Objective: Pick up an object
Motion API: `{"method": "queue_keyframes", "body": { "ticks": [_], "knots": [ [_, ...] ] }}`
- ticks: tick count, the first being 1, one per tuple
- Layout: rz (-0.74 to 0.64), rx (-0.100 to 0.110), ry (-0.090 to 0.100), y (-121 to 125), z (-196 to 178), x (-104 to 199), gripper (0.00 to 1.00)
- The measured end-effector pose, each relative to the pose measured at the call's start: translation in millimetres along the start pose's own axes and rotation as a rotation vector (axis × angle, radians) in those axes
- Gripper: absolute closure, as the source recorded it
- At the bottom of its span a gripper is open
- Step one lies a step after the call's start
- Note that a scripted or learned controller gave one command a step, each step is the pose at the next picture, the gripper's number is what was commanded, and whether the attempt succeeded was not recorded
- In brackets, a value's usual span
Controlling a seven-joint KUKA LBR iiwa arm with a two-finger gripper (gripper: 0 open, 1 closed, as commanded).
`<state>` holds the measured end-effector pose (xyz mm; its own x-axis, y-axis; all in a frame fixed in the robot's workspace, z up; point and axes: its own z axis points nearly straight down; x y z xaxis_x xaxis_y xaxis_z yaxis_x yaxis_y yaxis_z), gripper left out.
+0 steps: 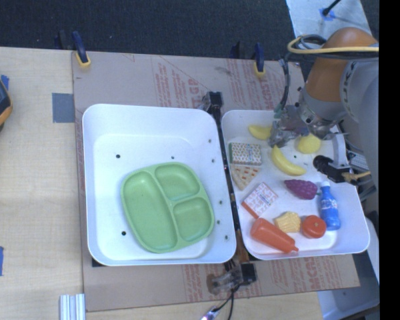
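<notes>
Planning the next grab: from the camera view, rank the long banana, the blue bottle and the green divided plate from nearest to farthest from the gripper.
1. Long banana: right bin, just below the gripper.
2. Blue bottle: right bin, toward its lower right.
3. Green divided plate: left bin, far across to the left.

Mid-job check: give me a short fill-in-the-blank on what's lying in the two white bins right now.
1. The green three-compartment plastic plate lies in the ____ white bin.
2. The small blue plastic bottle lies beside the round ____ toy tomato.
3. The orange toy carrot lies at the right white bin's ____ edge.
4. The tool sits between two ____ toy fruits.

Missing words: left; red; front; yellow
</notes>
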<state>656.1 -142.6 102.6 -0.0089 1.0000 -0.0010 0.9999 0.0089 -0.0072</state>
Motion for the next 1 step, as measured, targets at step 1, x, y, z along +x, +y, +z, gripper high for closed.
{"method": "queue_keyframes", "body": {
  "ticks": [1],
  "knots": [
    [0.006, -0.006, -0.001, -63.5, -57.6, -27.2, 1.0]
  ]
}}
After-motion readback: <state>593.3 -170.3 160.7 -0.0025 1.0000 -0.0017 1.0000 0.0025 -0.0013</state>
